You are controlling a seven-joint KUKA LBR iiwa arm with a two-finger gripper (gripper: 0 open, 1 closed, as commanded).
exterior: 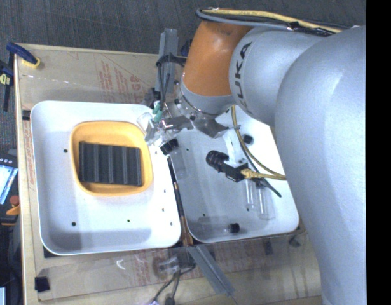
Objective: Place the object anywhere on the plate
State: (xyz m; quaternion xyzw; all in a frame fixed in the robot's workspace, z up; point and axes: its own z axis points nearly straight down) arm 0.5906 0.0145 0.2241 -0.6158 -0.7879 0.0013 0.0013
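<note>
Over the left bin's (55, 202) far right corner, just beside the plate's (106, 128) rim, hung the gripper (156, 123); whether its jaws were spread or pressed together could not be told. A dark ribbed slab (112, 162) lay flat mid-plate. It was judged to be the object, already placed, which would explain the arm standing off to the side.

1. Bench (87, 75) carries the left bin (55, 221) and right bin (208, 215) side by side.
2. Plate (109, 128) sits in the left bin with a ribbed slab (111, 164) on it.
3. In the right bin, a tube (255, 199) lies front-right and a small block (233, 227) at the front edge.
4. Gripper (158, 127) hangs over the rear of the bin seam.
</note>
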